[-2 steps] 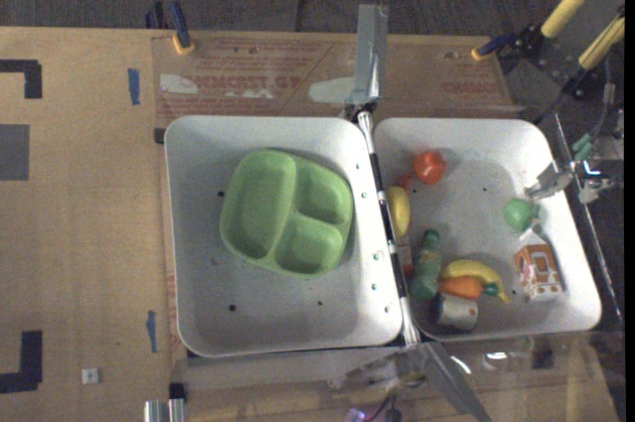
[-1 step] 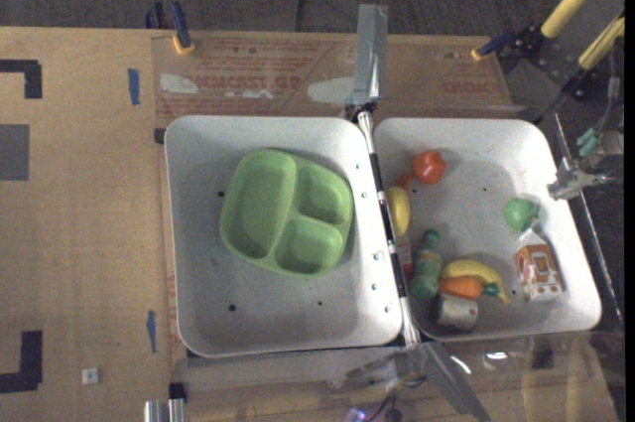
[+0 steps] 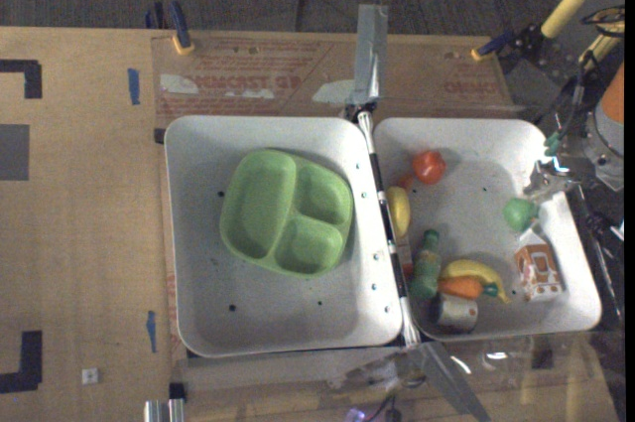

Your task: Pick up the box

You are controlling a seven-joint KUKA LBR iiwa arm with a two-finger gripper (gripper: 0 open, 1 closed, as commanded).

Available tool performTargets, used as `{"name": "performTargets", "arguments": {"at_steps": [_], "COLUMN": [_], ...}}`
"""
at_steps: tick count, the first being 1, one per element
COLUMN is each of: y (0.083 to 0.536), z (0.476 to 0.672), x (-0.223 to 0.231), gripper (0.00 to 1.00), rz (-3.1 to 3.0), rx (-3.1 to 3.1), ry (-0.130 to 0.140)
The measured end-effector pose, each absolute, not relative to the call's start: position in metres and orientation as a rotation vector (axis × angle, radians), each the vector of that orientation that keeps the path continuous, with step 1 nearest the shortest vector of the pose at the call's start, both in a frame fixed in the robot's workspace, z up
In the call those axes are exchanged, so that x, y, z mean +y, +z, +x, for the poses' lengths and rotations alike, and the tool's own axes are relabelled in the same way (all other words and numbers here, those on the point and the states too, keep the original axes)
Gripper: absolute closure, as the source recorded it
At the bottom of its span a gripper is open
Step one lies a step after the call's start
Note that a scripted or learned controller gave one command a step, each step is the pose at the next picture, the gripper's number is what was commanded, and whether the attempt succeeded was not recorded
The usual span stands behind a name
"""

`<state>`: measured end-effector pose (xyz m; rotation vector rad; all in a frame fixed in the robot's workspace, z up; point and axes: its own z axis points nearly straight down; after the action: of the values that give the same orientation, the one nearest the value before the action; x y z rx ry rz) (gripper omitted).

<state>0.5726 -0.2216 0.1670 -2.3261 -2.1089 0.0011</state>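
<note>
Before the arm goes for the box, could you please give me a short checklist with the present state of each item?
1. Box lies in the right bin, near its right wall: ok.
2. Box top uncovered: ok.
3. Room around the box: the banana and carrot lie to its left with a gap between; the bin wall is close on the right: cannot tell whether that suffices.
4. Claw over the box: not ok, it sits farther back by the green fruit.
5. Claw opening: cannot tell.
</note>
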Motion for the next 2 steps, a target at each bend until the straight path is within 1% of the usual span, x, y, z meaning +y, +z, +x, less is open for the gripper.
{"name": "performTargets", "arguments": {"at_steps": [1, 2], "y": [0.214, 0.184], "z": [0.554, 0.532], "x": [-0.21, -0.054], "gripper": [1.0, 1.0], "rz": [-2.807, -2.802], "rx": [-1.414, -1.412], "ry": [0.001, 0.006]}}
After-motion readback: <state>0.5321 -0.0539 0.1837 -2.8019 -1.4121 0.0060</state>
